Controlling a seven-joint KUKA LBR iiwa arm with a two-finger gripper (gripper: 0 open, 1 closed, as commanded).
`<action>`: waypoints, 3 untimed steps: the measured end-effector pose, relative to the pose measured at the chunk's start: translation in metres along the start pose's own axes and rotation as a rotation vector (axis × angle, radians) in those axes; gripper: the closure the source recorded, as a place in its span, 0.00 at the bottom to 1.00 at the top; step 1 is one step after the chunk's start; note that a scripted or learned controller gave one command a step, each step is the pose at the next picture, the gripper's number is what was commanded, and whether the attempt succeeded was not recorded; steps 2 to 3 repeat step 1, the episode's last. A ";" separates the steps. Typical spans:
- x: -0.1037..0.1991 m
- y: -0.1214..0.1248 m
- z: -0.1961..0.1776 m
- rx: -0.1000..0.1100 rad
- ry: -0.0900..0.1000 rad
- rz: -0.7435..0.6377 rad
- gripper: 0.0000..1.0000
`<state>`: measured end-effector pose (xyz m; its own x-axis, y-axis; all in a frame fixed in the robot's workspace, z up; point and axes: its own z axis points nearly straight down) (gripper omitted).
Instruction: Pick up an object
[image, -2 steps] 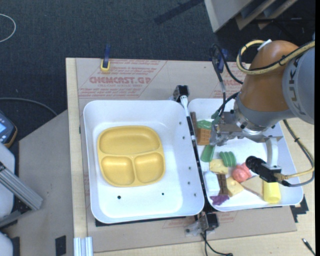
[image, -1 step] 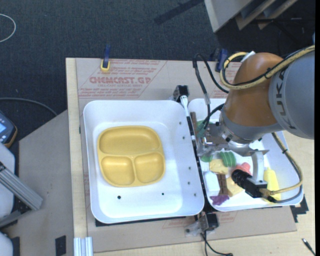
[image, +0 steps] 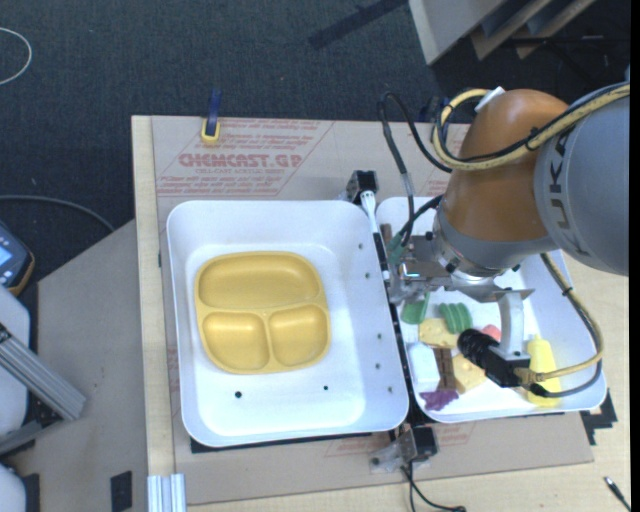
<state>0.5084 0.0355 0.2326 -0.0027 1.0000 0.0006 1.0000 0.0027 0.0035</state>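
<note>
The arm (image: 500, 190) hangs low over the right bin (image: 575, 400) because the small toys (image: 455, 340) lie heaped there, at four o'clock from the yellow tray (image: 262, 310). The gripper (image: 440, 285) is over them; I cannot tell whether it grasps anything.

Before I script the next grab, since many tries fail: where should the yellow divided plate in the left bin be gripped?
Take the yellow divided plate by its raised outer rim, coming straight down from above. It lies flat on the left bin floor, so only the rim or the ridges between compartments likely offer an edge.
</note>
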 end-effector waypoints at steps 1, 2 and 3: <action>-0.013 -0.011 0.003 0.007 0.000 0.004 1.00; -0.013 -0.011 0.003 0.007 0.000 0.004 1.00; -0.013 -0.011 0.003 0.007 0.000 0.004 1.00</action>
